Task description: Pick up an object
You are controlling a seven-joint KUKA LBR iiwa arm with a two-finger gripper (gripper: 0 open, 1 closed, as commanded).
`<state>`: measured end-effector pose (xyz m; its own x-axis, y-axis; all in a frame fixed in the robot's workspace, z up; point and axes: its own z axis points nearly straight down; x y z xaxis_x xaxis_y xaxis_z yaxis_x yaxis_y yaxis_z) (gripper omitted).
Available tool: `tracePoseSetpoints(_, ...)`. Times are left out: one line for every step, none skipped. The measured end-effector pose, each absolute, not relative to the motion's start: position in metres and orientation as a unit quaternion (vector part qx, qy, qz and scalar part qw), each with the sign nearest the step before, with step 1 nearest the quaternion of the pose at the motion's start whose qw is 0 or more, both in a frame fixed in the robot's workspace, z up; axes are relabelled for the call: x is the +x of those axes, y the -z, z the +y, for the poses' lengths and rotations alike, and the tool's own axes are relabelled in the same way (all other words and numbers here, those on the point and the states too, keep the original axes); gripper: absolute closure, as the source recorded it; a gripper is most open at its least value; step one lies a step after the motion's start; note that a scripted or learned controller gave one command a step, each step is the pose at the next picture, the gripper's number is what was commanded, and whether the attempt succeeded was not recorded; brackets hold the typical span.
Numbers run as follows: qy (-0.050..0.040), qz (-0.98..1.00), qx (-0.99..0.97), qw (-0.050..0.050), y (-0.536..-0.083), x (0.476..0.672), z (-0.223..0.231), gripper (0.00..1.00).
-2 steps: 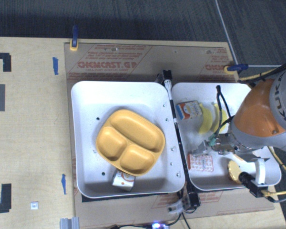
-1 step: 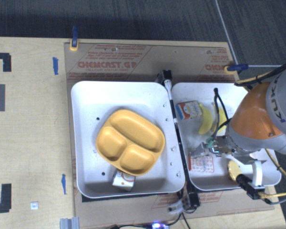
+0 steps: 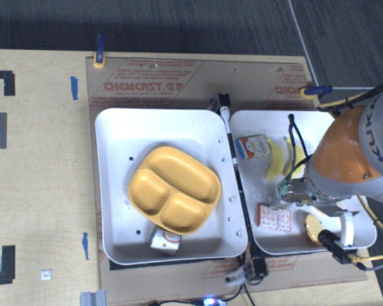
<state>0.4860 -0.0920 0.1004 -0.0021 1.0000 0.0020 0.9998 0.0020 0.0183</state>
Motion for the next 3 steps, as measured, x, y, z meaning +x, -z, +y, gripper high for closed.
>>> tracePoseSetpoints(-0.0071, 0.708, 0.706, 0.006, -0.1, 0.486, -0.092, 0.0)
tracePoseSetpoints(-0.0056, 0.707, 0.707, 0.004, -0.089, 0.484, -0.09, 0.0)
tracePoseSetpoints(-0.0055, 0.708, 0.706, 0.003, -0.089, 0.484, -0.091, 0.0)
